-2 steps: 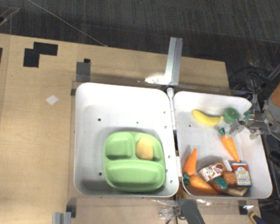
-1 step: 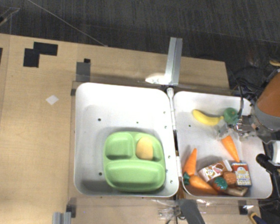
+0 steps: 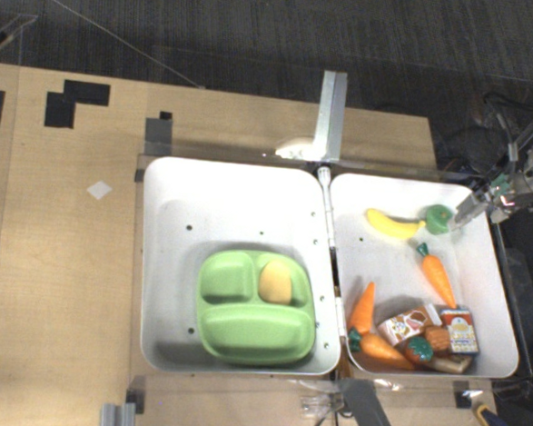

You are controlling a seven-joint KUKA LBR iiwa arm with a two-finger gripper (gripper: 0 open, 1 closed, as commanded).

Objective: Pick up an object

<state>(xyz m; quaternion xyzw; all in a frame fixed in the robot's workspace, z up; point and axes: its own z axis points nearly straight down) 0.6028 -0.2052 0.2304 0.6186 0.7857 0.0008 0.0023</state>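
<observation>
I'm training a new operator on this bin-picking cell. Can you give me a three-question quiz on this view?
1. True or false: the green divided plate lies in the right bin.
2. Which thing lies nearest the gripper? A) banana B) green round piece C) small carton
3. What rests in the plate's upper right compartment?

Key:
1. False; it lies in the left bin.
2. B
3. A yellow rounded fruit.
</observation>
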